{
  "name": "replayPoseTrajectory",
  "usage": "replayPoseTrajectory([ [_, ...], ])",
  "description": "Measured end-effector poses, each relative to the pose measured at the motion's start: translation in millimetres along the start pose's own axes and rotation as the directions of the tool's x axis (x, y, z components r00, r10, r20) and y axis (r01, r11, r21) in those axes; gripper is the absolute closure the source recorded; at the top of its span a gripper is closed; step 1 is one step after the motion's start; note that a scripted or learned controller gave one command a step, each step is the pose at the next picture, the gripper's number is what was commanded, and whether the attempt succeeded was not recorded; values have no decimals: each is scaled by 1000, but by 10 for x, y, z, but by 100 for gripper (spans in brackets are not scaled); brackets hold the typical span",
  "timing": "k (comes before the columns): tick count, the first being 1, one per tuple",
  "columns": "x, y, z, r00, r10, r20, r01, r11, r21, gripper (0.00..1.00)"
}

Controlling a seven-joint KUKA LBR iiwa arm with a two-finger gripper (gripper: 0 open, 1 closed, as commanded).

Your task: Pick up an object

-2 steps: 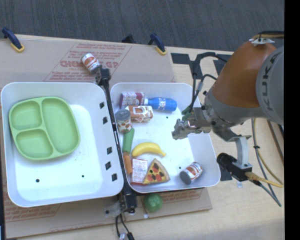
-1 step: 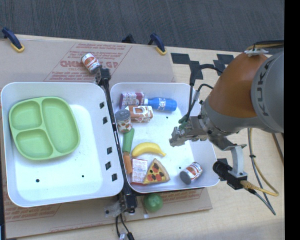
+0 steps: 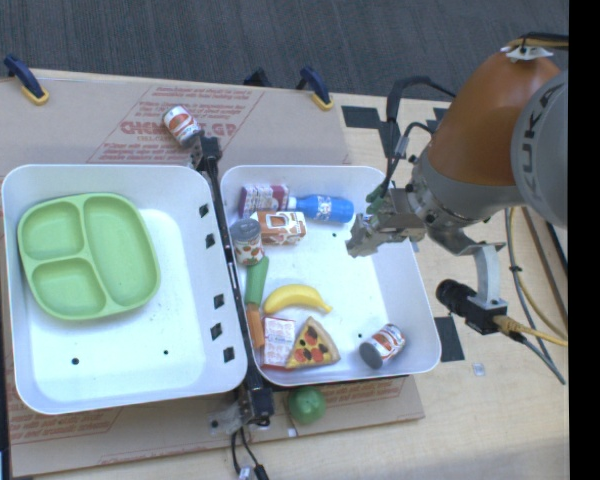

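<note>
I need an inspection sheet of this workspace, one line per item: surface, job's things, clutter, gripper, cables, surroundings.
Surface: brown cardboard sheet under two shallow white bins, left bin and right bin.
Job's things: right bin holds yellow toy banana, pizza slice toy, small red-labelled can, blue-labelled bottle, small carton.
Clutter: green divided plate in left bin; second can on the cardboard; green ball at the front edge.
Gripper: two-finger gripper over right bin's right side, holding nothing visible.
Cables: black and yellow cables on the right.
Surroundings: blue-yellow clamps; grey carpet.
</note>
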State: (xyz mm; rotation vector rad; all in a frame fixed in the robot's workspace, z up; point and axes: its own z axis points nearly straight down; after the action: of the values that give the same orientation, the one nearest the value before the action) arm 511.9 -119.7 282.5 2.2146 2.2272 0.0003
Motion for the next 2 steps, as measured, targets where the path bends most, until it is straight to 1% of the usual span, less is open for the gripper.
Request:
replayPoseTrajectory([
  [1, -179, -6, 503, 1000, 1, -1, -1, 1000, 5, 100],
  [2, -130, 367, 513, 1000, 1, -1, -1, 1000, 2, 100],
])
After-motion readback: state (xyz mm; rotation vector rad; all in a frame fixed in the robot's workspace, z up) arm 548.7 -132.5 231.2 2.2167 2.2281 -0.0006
